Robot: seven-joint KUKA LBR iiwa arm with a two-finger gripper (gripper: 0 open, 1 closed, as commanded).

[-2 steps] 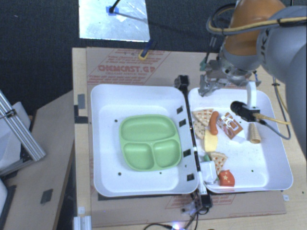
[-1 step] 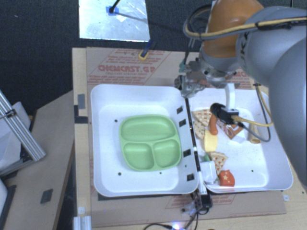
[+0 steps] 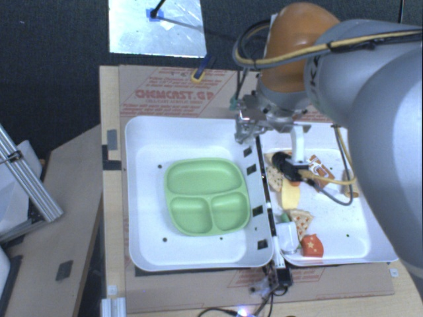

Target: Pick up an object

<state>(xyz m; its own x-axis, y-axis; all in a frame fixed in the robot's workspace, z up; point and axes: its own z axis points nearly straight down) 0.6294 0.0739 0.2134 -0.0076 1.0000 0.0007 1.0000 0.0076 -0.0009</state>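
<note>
Gripper hangs over far end of divider between bins. Wide or narrow: you cannot tell.

Just right of it, right bin holds your candidates, lined along divider:
- yellow wedge: flat, plain, long axis running far-to-near
- tan slice: triangular, just nearer you; which way it points is unclear
- red piece: small, near front wall
- striped piece: orange-brown, farther back

Left bin holds green tray with three compartments.
</note>
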